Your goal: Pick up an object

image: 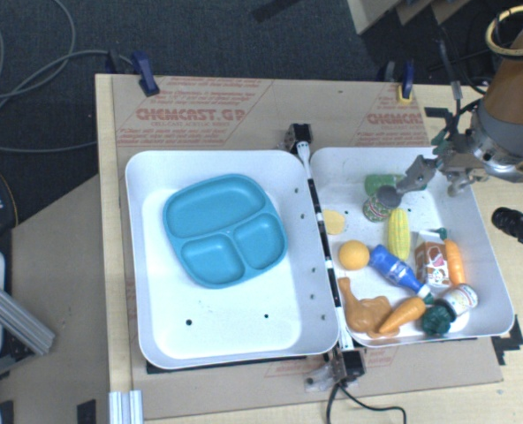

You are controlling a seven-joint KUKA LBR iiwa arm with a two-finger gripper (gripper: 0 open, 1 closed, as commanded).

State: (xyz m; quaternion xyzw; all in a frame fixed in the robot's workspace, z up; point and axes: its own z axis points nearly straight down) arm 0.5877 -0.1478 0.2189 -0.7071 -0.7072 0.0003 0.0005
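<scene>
Right bin point(500, 272), centre right of the frame: a cluster of toy foods. The gripper point(409, 181) hangs at the bin's upper part, just above a small grey-green can point(381, 206); whether its fingers are parted or closed cannot be told from here, and nothing is seen held between them.

Nearest candidate: the toy corn cob point(399, 231), just below and right of the can. Its long axis runs nearly top to bottom in the frame, narrow tip toward the top. It looks like light, rigid moulded plastic, probably smooth and a little slippery; a grip across the short width at mid-length would seem safest.

Other pieces: an orange ball point(353, 254), a blue bottle point(394, 268) lying diagonally, and a carrot point(399, 314) at the lower edge.

Left bin point(147, 263): holds a blue divided tray point(223, 230).
</scene>
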